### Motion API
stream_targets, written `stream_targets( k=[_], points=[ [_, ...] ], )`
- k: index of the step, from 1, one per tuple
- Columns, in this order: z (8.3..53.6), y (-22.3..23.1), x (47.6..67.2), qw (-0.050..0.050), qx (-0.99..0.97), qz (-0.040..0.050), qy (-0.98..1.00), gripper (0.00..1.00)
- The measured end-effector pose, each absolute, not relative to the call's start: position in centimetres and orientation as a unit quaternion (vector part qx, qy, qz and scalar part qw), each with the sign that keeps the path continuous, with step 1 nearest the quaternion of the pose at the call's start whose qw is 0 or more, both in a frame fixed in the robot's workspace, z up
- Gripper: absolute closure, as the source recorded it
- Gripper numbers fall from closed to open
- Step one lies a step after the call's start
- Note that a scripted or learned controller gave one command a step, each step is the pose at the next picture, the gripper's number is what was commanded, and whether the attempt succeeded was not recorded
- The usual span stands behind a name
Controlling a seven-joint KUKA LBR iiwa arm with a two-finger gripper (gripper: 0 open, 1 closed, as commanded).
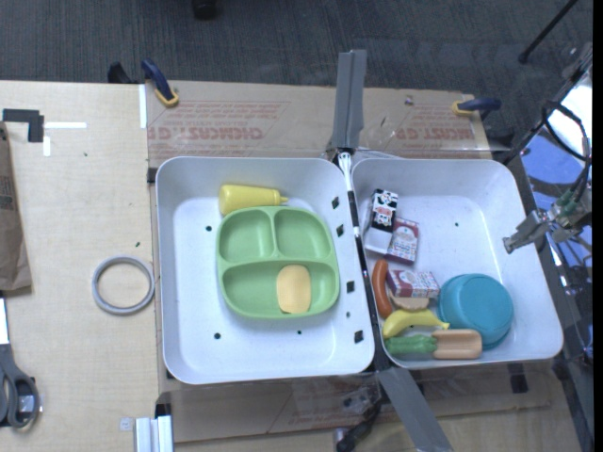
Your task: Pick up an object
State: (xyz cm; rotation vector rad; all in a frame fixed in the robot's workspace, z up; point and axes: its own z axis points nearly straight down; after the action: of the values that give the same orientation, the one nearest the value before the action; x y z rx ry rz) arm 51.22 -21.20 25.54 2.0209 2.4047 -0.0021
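Nearest you, scissors [17, 395] lie on the tabletop [75, 215], while your pincer [528, 234] hangs over the right bin [471, 182], its grip state unreadable.

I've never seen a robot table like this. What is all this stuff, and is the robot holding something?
One camera looks down from above on a bench with two white bins. The left bin holds a green tray with a yellow piece in it, and a yellow bottle beside the tray. The right bin holds toy food, small boxes and a blue bowl. A tape ring lies on the bench. The robot arm reaches in from the right; its claw is over the right bin, with no toy seen in it.
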Motion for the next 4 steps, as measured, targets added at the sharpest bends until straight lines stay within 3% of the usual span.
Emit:
stream_targets(
  k=[1,2,3,4],
  points=[
    [14.6,-22.0,53.0,0.004,0.772,0.0026,0.635,0.0],
    [18.7,-20.3,50.3,0.0,0.809,-0.001,0.588,0.0],
    [38.4,-18.1,55.3,0.0,0.726,-0.0015,0.688,0.0],
    [35.2,-13.3,52.6,-0.001,0.8,-0.0023,0.6,0.0]
  ],
)
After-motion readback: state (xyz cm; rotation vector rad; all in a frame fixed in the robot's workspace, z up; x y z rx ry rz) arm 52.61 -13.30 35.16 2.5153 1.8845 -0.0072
